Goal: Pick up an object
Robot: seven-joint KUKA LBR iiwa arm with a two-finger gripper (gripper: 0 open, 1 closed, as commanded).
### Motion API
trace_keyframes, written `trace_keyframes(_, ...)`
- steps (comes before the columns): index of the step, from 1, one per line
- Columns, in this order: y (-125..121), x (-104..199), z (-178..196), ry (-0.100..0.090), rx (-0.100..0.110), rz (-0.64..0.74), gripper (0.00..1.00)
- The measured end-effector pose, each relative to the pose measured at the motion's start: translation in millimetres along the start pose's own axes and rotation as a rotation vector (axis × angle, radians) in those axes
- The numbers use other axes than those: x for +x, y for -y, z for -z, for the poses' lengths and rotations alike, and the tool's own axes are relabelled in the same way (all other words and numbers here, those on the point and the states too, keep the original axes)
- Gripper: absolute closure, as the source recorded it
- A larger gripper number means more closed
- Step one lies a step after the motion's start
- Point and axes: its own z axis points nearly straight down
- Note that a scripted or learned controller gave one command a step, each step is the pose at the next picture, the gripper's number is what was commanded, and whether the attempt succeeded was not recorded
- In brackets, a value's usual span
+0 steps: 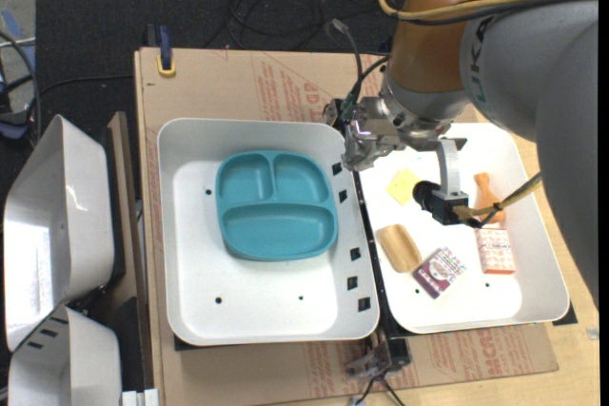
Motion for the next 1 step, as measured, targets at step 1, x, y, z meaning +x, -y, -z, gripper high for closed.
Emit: trace_keyframes(1, -5.7, 48.8, -2.9, 0.001, 0.000, -0.001, 1.00)
